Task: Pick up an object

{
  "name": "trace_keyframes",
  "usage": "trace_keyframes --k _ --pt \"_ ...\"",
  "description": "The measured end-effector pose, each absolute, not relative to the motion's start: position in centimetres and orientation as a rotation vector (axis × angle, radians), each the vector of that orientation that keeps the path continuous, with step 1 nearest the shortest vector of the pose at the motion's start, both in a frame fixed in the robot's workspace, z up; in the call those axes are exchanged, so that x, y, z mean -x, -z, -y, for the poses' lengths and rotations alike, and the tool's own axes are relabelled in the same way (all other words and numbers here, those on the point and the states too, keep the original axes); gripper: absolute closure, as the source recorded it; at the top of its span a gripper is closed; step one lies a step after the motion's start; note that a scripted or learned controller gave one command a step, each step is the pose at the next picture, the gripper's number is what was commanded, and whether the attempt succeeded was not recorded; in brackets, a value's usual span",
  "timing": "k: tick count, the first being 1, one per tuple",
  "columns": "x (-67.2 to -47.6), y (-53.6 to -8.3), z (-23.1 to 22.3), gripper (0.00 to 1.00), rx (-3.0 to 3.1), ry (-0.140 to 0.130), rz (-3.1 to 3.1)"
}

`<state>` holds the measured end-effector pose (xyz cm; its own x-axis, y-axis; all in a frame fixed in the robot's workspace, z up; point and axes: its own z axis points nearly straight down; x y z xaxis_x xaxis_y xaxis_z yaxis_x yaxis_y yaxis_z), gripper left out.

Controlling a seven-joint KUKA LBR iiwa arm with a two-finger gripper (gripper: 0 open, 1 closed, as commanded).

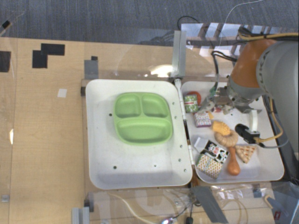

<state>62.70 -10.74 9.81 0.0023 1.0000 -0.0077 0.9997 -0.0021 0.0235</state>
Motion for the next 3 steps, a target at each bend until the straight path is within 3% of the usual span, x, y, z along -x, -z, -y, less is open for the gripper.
trace_keyframes --k 1,2,3 --pt "-66.6 -20.5 11.1 0.0 -2.219 -0.007 -2.214" --pt "-67.1 -9.8 15.6 0.0 -2.086 -0.007 -2.339" --pt "-64.1 -13.5 18.4 0.0 -2.205 -0.006 -2.231"
